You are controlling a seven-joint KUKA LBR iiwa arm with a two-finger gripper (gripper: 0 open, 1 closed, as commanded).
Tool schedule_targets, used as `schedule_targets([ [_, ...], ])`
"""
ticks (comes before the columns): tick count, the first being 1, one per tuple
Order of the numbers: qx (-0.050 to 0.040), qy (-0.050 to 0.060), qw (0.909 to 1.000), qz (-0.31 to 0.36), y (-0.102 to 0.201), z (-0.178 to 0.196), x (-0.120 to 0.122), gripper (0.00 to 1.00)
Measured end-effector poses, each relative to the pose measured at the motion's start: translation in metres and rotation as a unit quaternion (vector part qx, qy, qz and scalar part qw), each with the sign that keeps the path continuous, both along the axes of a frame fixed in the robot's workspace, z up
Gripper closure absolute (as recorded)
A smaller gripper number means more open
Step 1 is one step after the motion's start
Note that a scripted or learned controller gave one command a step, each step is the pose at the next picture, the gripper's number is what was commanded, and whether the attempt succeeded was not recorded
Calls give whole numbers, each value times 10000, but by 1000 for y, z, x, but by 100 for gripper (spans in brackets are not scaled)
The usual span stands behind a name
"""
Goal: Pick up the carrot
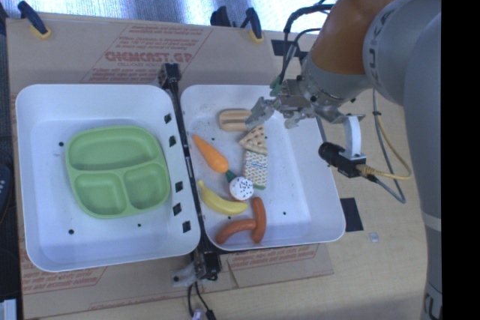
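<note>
The brown cardboard sheet under the two bins carries red printed writing; near the top left I can read "CHEMCAST GP", and the smaller red lines below it are too small to read. More red print runs along the lower edge of the cardboard, also not readable. The sheet is held by blue clamps at its top edge. Behind the bench there is a shiny blue-grey floor with light reflections.

The left bin holds a green divided plate. The right bin holds the toy food. The carrot lies in the left part of the right bin, close to the wall between the bins, tilted with its green end toward the lower right. Below it are a yellow banana and a reddish sausage. To its right lie a cracker-like wedge and a bread roll.

The gripper hangs above the upper part of the right bin, near the bread roll and apart from the carrot. I cannot tell how far its jaws are open, and nothing is visibly between them.
</note>
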State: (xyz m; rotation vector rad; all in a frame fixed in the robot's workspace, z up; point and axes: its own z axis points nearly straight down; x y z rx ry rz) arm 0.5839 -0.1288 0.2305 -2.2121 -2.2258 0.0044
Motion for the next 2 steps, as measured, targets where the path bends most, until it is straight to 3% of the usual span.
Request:
schedule_targets([
  [1, -1, 7, 10000, -96, 71, -40, -31, 0],
  [2, -3, 3, 9999, -103, 71, -39, -31, 0],
])
